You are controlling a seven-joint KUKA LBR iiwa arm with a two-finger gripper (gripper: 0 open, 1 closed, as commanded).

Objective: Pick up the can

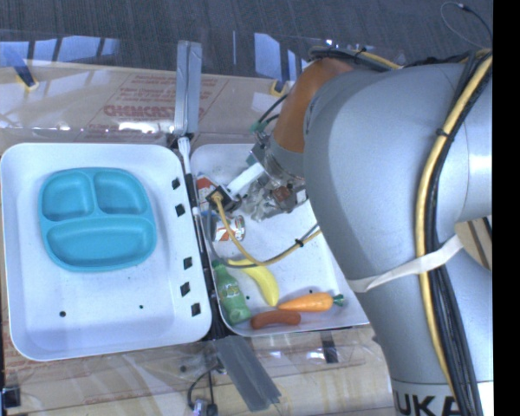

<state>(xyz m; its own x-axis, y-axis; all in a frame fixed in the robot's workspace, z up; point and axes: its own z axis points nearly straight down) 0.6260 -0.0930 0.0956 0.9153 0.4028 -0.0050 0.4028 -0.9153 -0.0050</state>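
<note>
The big grey arm (390, 146) leans over the right white bin (316, 271), its gripper (264, 199) (wide or narrow, I cannot tell) at two o'clock of the small shiny metal can (229, 230), which is likely light, stiff and slippery, so grasp its round sides.

Dark grey carpeted floor (156, 3) is seen beyond the bench (87, 384), which is surfaced in pale wood and edged by clear plastic panels (61, 55).

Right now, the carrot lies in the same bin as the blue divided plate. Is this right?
No. The camera view shows the carrot in the other bin, near the banana; the blue divided plate has a separate bin.
</note>
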